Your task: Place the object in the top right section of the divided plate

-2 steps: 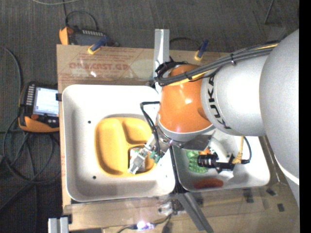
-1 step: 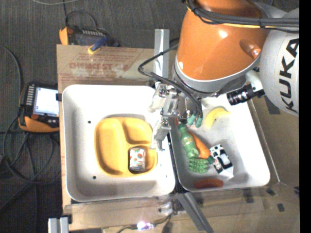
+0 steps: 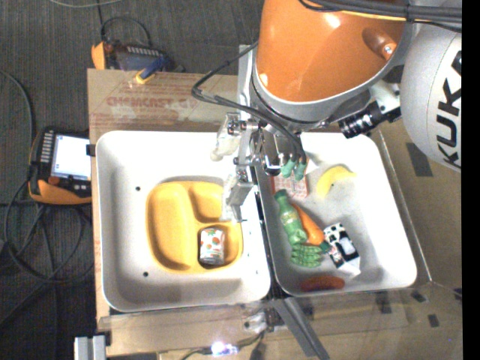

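Currently my gripper (image 3: 238, 201) hangs over the yellow divided plate (image 3: 169, 235); jaw state: can't tell. Small can (image 3: 212, 247) in plate looks light, rigid, slick; grip its sides.

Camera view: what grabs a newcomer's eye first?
The arm's big orange band dominates the top, above the bins' shared edge. Next, the yellow divided plate in the left bin, with a small can in its lower right section. The right bin holds a green bottle, carrot and banana.
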Action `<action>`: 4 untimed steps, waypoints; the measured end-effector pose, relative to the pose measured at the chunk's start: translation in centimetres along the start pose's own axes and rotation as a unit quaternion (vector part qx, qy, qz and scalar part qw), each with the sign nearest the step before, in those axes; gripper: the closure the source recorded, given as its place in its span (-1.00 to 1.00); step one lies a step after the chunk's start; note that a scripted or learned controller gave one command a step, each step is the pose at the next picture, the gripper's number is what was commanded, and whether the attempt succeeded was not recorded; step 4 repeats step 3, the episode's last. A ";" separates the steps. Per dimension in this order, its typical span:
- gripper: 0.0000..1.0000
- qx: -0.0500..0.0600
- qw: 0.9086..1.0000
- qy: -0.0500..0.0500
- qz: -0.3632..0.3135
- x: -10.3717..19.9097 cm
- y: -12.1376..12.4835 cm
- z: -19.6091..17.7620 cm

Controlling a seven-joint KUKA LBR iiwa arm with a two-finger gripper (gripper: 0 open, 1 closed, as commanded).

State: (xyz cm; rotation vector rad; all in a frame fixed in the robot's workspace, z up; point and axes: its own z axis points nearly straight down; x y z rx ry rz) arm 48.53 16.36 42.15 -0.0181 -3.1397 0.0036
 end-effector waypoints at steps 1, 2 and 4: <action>-1.00 0.000 0.999 0.003 0.036 -3.4 0.6 9.3; -1.00 -0.001 0.999 0.003 0.048 -3.5 3.1 17.2; -1.00 0.000 0.997 0.004 0.078 0.5 4.8 30.7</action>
